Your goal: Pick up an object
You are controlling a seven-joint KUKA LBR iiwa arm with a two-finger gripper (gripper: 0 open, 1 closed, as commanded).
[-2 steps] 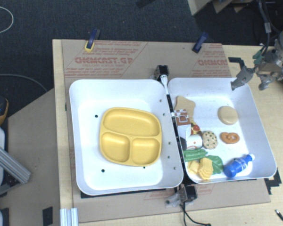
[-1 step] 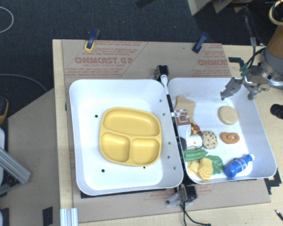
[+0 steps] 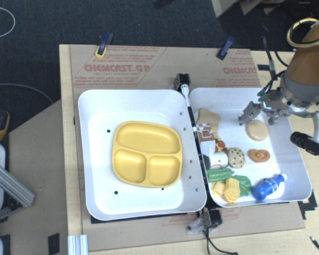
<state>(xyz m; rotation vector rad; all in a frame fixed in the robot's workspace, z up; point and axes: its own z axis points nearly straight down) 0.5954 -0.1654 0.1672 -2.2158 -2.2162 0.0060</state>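
My gripper (image 3: 261, 114) hangs over the back of the right bin (image 3: 300, 166), its fingers (image 3: 249, 113) spread open with nothing between them. Just in front of it lies a pale beige oval piece (image 3: 257, 131). Further forward sit a brown pretzel-like ring (image 3: 259, 155), a speckled cookie (image 3: 235, 155) and a blue bottle (image 3: 267, 187) on its side. Green pieces (image 3: 229, 175) and yellow pieces (image 3: 227, 190) lie at the bin's front left. A tan slice (image 3: 209, 119) and a small red-and-white box (image 3: 204, 133) rest by the left wall.
The left bin (image 3: 95, 121) holds a yellow divided plate (image 3: 147, 153). A black divider clip (image 3: 182, 81) stands between the bins at the back. The arm's orange band (image 3: 308, 62) rises at the right edge. Blue clamps (image 3: 102, 45) hold the cardboard.
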